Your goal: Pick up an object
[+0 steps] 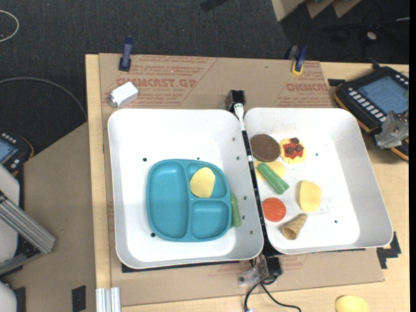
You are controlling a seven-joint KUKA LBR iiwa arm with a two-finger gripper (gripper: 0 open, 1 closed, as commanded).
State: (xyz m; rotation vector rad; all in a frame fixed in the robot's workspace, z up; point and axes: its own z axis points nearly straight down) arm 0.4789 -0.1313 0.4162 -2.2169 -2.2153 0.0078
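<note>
The right bin (341, 168) holds the loose toy food: a brown disc (265, 147) near its left wall, a yellow piece topped with red berries (294, 150) just beside it, a green stick (272, 177) below them, then a red slice (273, 209), a yellow wedge (310, 196) and a cone (294, 226). In the left bin (130, 161) a teal divided plate (168, 197) carries a yellow piece (203, 182) in its upper right compartment
</note>
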